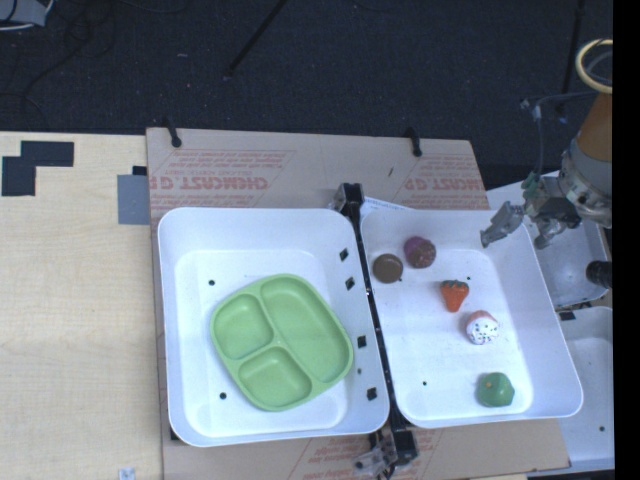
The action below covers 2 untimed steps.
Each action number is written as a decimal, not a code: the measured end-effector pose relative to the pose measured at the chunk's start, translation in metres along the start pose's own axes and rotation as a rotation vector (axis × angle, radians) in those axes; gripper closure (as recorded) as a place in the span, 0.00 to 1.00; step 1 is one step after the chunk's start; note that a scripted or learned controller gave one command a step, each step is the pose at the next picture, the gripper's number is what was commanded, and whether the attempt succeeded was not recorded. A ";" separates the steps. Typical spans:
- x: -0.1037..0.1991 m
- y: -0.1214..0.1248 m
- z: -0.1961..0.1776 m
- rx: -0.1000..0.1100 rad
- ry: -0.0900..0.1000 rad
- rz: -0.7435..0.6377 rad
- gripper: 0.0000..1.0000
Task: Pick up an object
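Two shallow white bins sat side by side on a cardboard sheet over the bench. The left bin held a green divided plate, lying flat and turned at an angle, with three compartments facing up. The right bin carried five small objects, all apart from one another: a brown round piece near the divider, a dark purple one just beside it toward the far wall, a red strawberry-like toy nearer the middle, a white speckled ball below that, and a green lump close to the near right corner. The arm's gripper hung over the right bin's far right rim, above and clear of every object, with nothing between its parts; whether it was spread or closed could not be told.
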<state>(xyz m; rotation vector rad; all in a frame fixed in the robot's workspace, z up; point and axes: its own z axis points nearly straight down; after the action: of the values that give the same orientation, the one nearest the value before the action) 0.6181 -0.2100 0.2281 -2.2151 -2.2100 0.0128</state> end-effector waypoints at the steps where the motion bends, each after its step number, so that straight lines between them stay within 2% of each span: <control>1: 0.000 0.002 -0.009 -0.013 -0.002 -0.002 0.00; 2: 0.008 0.008 0.042 -0.009 -0.001 -0.005 0.00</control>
<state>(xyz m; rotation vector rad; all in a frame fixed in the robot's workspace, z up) 0.6256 -0.2017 0.1863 -2.2148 -2.2201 0.0048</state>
